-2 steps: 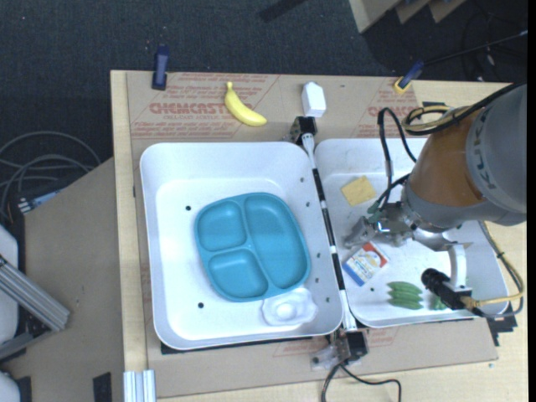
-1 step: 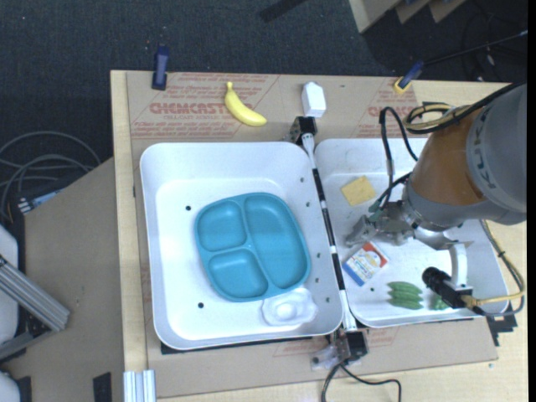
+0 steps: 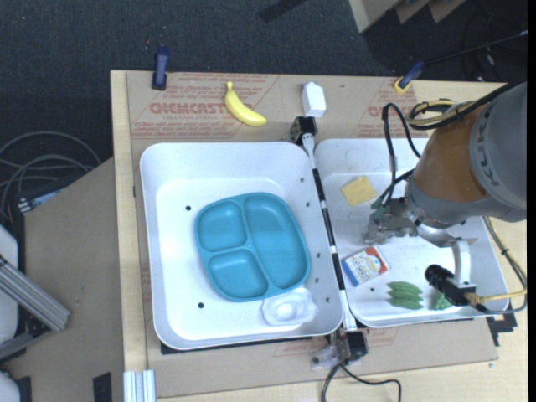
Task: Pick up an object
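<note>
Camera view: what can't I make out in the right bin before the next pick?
- Right bin, right side: hidden under the arm.
- Packet: print too small to read.
- Gripper: blurred; contact with the bin floor unclear.
- Green items: blurred, identity unclear.

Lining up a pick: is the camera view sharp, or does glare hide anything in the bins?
Camera view: soft, even light, faint shadows; the white right bin is bright but not blown out; yellow block, packet and green pod read clearly; the gripper is slightly blurred, detail muddled.
</note>
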`<move>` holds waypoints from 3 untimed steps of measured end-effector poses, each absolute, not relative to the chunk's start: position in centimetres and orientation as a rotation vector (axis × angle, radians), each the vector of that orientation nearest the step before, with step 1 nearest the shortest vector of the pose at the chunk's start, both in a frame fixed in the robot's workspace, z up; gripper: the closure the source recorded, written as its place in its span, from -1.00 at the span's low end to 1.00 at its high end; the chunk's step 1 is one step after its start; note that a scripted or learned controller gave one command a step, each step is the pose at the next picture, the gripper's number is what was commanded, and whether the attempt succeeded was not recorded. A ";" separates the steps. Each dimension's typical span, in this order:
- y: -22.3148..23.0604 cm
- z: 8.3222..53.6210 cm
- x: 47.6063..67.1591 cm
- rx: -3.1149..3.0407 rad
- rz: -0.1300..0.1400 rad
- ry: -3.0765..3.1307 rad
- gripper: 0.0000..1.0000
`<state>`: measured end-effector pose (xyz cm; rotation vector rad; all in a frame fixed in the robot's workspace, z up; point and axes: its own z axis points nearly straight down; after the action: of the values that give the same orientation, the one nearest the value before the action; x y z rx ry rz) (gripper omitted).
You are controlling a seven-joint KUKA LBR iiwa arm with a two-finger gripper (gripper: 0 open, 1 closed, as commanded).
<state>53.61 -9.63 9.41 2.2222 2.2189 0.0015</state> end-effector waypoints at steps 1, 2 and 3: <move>-8.8 18.6 60.4 2.218 0.003 2.221 1.00; -8.8 18.5 60.3 2.220 0.000 2.222 -1.00; -10.0 8.4 62.2 2.223 -0.002 2.223 -1.00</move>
<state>62.19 -10.02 8.37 2.2226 2.2227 -0.0022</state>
